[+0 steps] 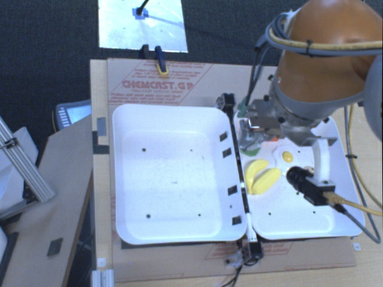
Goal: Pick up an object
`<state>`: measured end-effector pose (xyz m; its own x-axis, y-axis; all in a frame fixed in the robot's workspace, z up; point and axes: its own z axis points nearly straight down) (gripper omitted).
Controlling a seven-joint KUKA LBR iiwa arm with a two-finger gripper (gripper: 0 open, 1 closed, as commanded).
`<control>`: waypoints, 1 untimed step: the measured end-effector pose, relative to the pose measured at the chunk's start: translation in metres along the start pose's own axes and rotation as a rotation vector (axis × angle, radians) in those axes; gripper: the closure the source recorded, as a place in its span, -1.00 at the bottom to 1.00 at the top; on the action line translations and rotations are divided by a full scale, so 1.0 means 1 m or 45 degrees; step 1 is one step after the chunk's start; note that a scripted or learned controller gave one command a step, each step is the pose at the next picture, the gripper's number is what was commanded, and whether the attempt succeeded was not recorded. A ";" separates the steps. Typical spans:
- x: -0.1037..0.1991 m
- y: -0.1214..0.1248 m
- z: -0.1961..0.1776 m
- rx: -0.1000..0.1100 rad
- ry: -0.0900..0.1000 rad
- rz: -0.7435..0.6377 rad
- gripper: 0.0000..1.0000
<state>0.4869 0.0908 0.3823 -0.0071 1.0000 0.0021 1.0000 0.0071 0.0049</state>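
Note:
My gripper [250, 141] hangs low over the back left part of the right bin [299, 223], under the grey and orange wrist. Just in front of it lies a yellow banana-shaped piece [261, 177], close to the wall between the bins. A white fried-egg toy with a yellow yolk [286, 156] lies to the right of the gripper. A small orange bit [272, 140] peeks out beside the gripper, mostly hidden. Something green [242, 107] shows behind the gripper at the bin's back rim.
The left bin [173, 220] stands to the left, joined to the right one by black clips [232, 190]. The arm covers the right bin's back and right side. A cardboard sheet [158, 82] lies under both bins.

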 end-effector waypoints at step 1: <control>-0.002 0.000 -0.016 0.003 -0.002 0.004 1.00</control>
<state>0.4867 0.0891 0.3978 -0.0038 1.0000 0.0008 1.0000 0.0038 0.0024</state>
